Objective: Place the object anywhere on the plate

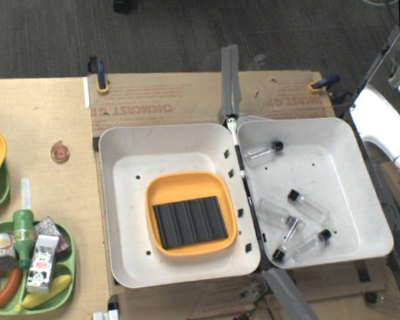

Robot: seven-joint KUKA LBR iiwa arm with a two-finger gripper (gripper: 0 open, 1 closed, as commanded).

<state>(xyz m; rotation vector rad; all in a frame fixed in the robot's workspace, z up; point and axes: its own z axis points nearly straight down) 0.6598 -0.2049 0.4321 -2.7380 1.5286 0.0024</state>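
Orange plate bears a black ribbed insert; clear vials have black caps.

Two shallow white plastic bins, smooth, slight sheen. Square orange plastic plate, glossy rim, dark ribbed matt insert. Clear glossy plastic vials with black caps. Pale wooden table, matt. Brown cardboard sheet, dull.
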